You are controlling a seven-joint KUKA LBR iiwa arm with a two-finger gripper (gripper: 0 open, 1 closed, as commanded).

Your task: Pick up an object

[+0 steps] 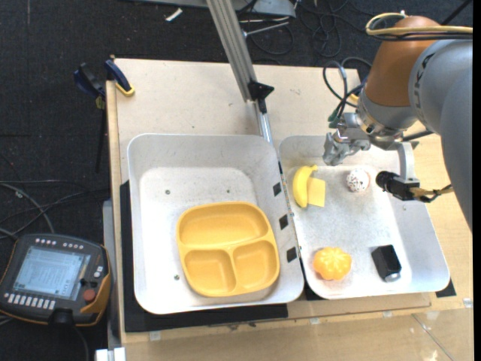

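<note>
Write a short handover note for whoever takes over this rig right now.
Pincer: over the right bin's far edge, nothing seen in it.
Right bin holds a banana touching a yellow block, a small white ball, an orange and a black block.
Left bin holds a yellow divided tray.
Done: nothing picked.
Left: grasp and lift one object.

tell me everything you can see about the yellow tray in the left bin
The yellow tray looks like smooth plastic, a rounded rectangle with three compartments: one long section across the far side and two smaller ones nearer the camera. It lies flat and right way up, slightly turned, on the floor of the left bin, toward its near right corner. The compartments look bare. The gripper hangs over the other bin.
</note>
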